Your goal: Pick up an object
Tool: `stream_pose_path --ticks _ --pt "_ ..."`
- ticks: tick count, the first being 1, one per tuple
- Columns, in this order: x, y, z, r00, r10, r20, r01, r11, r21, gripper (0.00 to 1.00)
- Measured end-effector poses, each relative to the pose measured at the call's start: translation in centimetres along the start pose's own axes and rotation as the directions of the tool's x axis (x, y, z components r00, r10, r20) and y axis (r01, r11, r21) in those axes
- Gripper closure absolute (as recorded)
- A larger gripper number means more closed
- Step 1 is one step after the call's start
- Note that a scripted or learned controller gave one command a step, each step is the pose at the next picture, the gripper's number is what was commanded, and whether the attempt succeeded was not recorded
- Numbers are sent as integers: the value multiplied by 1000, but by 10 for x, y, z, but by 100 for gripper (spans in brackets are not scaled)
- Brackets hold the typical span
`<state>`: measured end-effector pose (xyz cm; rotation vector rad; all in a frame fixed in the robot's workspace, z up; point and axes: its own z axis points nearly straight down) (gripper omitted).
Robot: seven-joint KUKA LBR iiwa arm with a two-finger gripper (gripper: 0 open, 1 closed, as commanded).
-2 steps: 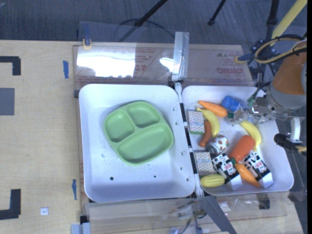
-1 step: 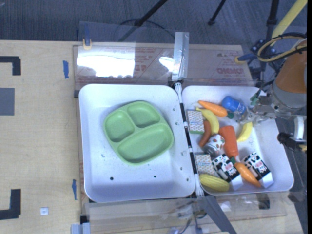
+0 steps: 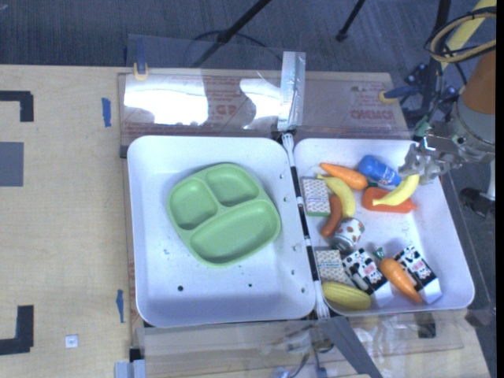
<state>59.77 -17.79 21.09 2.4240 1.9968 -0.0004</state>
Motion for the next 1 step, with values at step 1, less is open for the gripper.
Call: stream_pose_path --ticks 1 --pt "36 39 -11 999 -34 1 34 999 -1 100"
